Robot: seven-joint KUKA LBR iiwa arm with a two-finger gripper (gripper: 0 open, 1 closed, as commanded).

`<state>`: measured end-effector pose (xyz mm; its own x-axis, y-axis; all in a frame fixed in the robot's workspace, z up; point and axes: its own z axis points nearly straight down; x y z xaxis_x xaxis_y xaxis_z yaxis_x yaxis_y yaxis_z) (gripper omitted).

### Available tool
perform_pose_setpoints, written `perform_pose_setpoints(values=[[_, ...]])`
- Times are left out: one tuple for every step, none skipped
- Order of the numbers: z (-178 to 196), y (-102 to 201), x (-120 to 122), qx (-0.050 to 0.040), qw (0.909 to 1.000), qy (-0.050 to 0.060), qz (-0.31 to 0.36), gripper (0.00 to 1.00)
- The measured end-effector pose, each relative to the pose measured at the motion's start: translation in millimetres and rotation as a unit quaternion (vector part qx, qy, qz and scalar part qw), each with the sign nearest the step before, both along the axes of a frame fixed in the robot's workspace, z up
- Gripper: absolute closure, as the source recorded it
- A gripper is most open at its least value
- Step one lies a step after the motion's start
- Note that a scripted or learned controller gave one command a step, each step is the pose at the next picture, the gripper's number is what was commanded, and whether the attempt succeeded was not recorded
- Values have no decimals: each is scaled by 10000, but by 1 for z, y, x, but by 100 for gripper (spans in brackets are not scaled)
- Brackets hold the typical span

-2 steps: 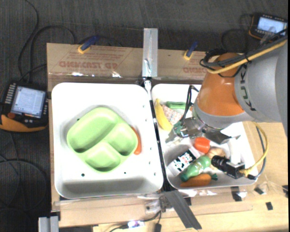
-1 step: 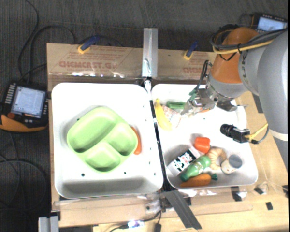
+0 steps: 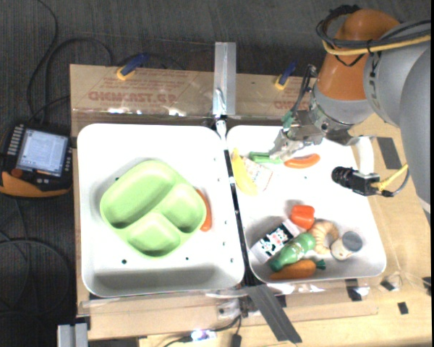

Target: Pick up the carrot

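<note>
Carrots: two (image 3: pixel 301 161) (image 3: pixel 298 269), right bin (image 3: pixel 369 215); claw (image 3: pixel 289 144) beside upper one.

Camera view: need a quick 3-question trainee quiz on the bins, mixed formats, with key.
1. True or false: the green divided plate lies in the right bin.
2. Multiple choice: where is the claw?
A. At the far end of the right bin, right by the carrot
B. Over the pile of items at the right bin's near end
C. Over the left bin
3. Fill in: seen in the camera view, the yellow item lies along the right bin's ____ wall.

Key: 1 false, it lies in the left bin. 2 A. 3 left.
</note>
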<state>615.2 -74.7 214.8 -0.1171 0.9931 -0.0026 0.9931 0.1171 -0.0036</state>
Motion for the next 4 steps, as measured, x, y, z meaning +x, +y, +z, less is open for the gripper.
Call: perform_pose_setpoints(values=[[63,-55,-22,-4,9993,-1,376,100],[66,-25,-46,0,9953,2,969,100],[9,53,-62,24,9847,8,1743,100],[83,-11,-106,12,9264,-2,3765,100]])
